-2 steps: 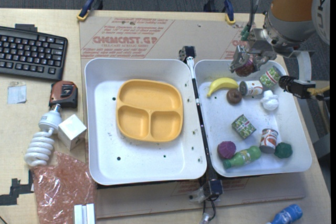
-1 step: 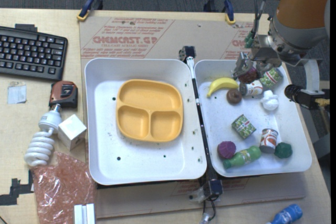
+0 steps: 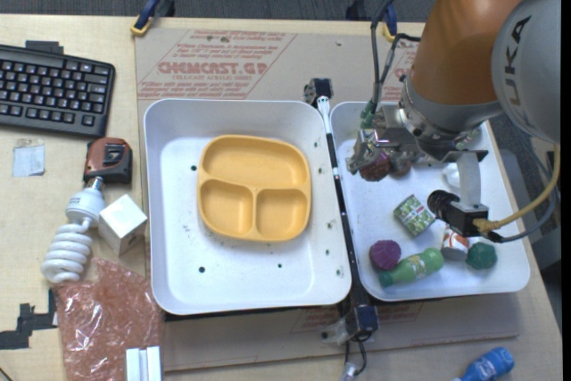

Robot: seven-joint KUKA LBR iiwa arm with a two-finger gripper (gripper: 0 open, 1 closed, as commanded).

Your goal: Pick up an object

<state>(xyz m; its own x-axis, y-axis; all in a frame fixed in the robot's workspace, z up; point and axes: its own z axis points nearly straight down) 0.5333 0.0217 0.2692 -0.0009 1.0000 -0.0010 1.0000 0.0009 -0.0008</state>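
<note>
My gripper hangs low over the upper left part of the right bin, under the orange band of the arm. A dark red object lies right at its tip, touching or nearly touching it; whether it is gripped is not clear. Lower in the same bin lie a green-and-white cube, a purple ball, a green bottle, a dark green ball and a small white-and-orange item. The arm hides the bin's upper right part.
The left bin holds a yellow divided tray. Left of the bins, the bench bears a keyboard, a tape measure, a spiral light bulb, a white cube and a pink plastic bag.
</note>
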